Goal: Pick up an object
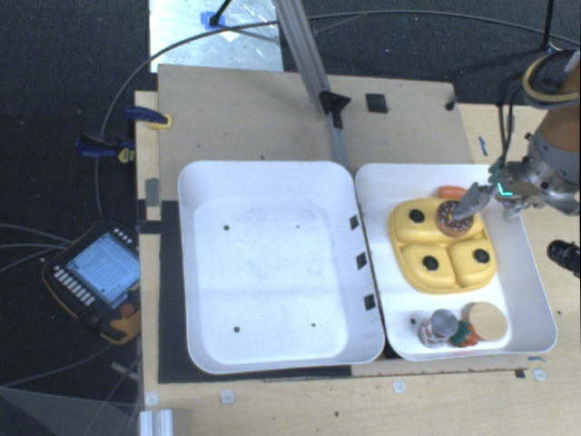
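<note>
Grey metal tool (465,203) reaches in from the right over the right-hand bin (536,284), its tip angled down and to the left. Tip sits directly above a small round brownish object (449,217) that rests on the upper part of a yellow moulded piece (442,245). Contact between tip and round object: looks touching, not certain. Whether the tool is parted or closed cannot be told; too small and seen from above. A green light shows on the wrist housing (536,178) just right of the tool. Orange band (551,75) on the arm visible higher up at the right edge.

Yellow piece lies in the middle of the right-hand bin; lobed shape with dark round spots on its top. Just beside its upper edge, a small orange item (452,192), partly tucked under the tool. Near the bin's front wall: a grey roundish object (442,322), a tan disc (487,320) just right of it, and a small green-and-red bit (465,337) between and below them. Identity of these three unclear.

Left-hand bin (204,189) sits edge to edge with the right one; dark clips along the shared wall. Both bins rest on a tan surface (245,116). Handheld pendant (98,275) with lit blue screen lies off the surface at the left, cables around it.
</note>
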